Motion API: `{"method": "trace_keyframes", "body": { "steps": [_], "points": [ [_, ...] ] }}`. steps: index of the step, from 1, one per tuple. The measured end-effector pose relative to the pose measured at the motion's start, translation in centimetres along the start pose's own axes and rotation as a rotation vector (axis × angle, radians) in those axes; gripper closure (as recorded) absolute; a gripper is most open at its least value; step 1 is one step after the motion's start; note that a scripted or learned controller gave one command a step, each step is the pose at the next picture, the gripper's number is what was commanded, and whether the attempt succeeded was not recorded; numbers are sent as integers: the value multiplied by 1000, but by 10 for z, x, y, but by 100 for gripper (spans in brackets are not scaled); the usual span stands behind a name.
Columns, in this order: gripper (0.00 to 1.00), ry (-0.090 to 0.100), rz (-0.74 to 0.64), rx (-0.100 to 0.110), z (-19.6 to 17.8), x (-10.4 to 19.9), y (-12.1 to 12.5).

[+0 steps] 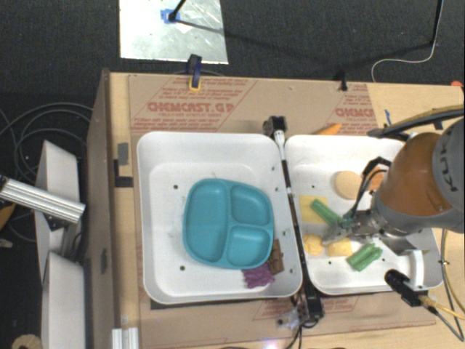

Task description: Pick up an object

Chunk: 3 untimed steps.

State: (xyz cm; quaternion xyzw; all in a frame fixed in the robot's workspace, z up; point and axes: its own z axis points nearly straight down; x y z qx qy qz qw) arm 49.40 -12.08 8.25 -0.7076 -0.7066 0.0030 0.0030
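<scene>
The arm is reaching into the right bin (312,150), its gripper (338,230) sitting low among the small items there (whether it is spread or pinching cannot be told). A green piece (325,212) is lying just beside it, a yellow lump (338,249) and another green piece (362,257) below. The teal divided plate (227,222) is resting in the left bin (163,195).

Two white bins (156,195); one teal plate (227,222); two green pieces (325,212).
</scene>
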Motion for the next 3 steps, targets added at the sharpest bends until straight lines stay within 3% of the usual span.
{"method": "trace_keyframes", "body": {
  "steps": [1, 2, 3],
  "points": [
    [0, -4, -5, -17, -4, -43, 75],
    [0, -2, -9, -18, -5, -50, 164],
    [100, -2, -8, -16, -16, -50, 161]
  ]
}}
